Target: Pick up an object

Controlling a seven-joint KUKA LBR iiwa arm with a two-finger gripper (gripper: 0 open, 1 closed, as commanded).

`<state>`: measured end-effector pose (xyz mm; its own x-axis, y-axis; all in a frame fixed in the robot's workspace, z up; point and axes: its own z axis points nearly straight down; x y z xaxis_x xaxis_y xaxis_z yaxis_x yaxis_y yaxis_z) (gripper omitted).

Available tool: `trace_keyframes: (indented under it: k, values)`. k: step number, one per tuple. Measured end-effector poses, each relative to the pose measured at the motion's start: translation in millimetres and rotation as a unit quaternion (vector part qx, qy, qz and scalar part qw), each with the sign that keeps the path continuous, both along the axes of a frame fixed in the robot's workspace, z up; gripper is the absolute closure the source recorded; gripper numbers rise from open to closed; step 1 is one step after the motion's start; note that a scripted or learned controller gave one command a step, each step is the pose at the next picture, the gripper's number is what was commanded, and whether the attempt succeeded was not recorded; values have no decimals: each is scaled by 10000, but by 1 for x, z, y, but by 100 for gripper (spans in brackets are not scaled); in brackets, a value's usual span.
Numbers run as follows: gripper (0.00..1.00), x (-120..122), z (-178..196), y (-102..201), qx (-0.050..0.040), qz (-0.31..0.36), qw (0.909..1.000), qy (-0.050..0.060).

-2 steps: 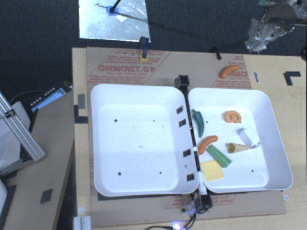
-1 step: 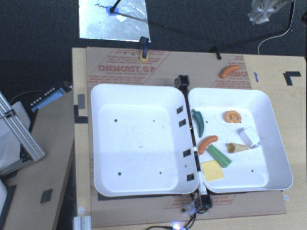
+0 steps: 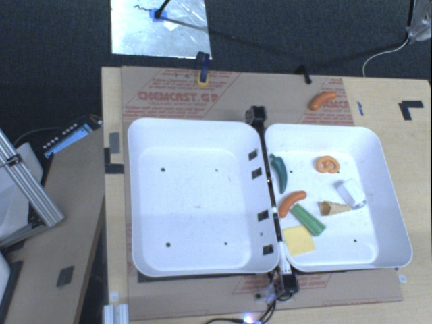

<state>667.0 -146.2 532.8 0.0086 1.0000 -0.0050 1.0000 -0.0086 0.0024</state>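
Sitting side by side on the counter (image 3: 169,90): left bin (image 3: 196,130), right bin (image 3: 385,181). Holding, in the right one: green pepper (image 3: 277,172), orange sausage (image 3: 291,202), yellow slab (image 3: 298,240), green stick (image 3: 308,219), orange coil (image 3: 327,164), brown cone (image 3: 333,208), white tube (image 3: 349,192). Cannot tell the claw's state.

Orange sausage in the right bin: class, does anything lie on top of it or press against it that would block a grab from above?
Nothing covers the orange sausage. The green piece lies close at its lower end; whether they touch is unclear.
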Motion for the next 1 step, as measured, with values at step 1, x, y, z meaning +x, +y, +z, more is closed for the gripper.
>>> trace_keyframes:
  k: [1]
  values:
    - [100,-11,-11,-65,8,18,10000,4]
